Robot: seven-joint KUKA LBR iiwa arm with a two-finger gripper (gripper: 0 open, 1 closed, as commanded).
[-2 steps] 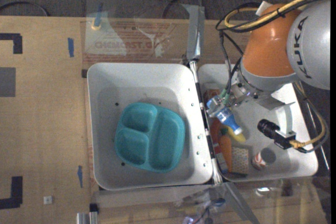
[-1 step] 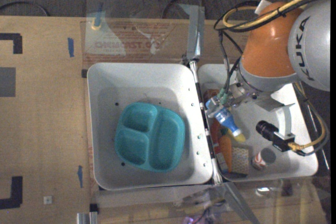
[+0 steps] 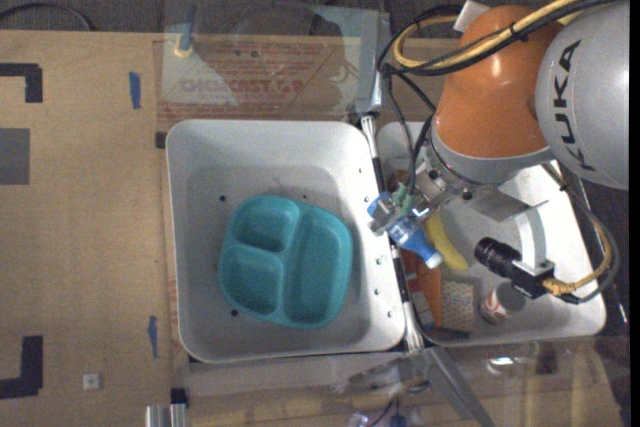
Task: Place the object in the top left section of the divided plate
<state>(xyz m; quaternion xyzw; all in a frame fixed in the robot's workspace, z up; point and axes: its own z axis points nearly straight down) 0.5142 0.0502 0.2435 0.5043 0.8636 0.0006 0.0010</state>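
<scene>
In the left bin point(image 3: 190, 245) a teal divided plate point(image 3: 287, 260) lies flat on the white floor. It has three parts: two small ones on its left side and one long one on its right side. All three parts look bare. The plate sits near the middle of the bin, a little toward the near wall.

To the right, the big grey arm point(image 3: 590, 95) with its orange band point(image 3: 495, 90) hangs over the right bin point(image 3: 580, 315). It covers most of that bin. The gripper point(image 3: 400, 211) points down and to the left, right over the place where the two bins meet. A small blue and white thing, maybe a little bottle point(image 3: 412, 240), sits just under the tip of the gripper and looks like it is touching it. The view is too blurry there to tell if the jaws are open or closed, or if they pinch the bottle.

The bottle is beside the plate, not in it, with the wall of the left bin between them.

Down in the right bin, a yellow curved thing point(image 3: 443, 250) lies just right of the bottle. Below it is a brown checkered thing point(image 3: 458, 300) and a small round cup point(image 3: 497, 303). A yellow hose point(image 3: 520, 20) runs along the arm. A clear sheet point(image 3: 265, 65) lies behind the left bin on the tan bench point(image 3: 80, 215).
</scene>
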